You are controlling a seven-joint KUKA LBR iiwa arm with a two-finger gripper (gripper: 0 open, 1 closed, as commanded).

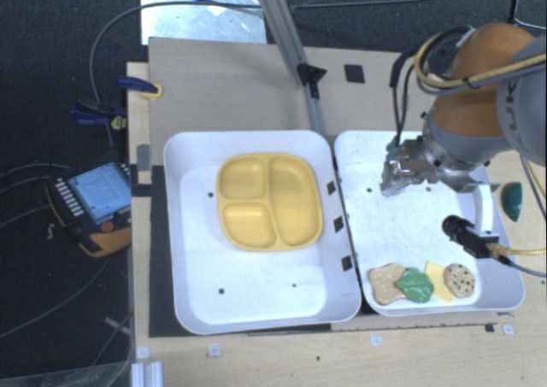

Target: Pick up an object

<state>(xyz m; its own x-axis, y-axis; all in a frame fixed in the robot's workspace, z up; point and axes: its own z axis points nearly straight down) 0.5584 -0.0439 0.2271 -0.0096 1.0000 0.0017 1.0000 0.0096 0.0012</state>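
Toy food pieces (pixel 421 283) along right bin's (pixel 367 231) near edge; jaws' state above, indiscernible

There is one camera, fixed high above the worktop (pixel 239 78) and tilted down at it, so the far edge sits toward the top of the frame and the near edge at the bottom. It stands far enough back to take in both white bins whole, the left bin (pixel 192 291) and the right bin (pixel 376 231), side by side across the middle, with dark floor (pixel 51 1) and trailing cables around the worktop's left and far sides. The arm (pixel 483 95) comes in from the right edge.
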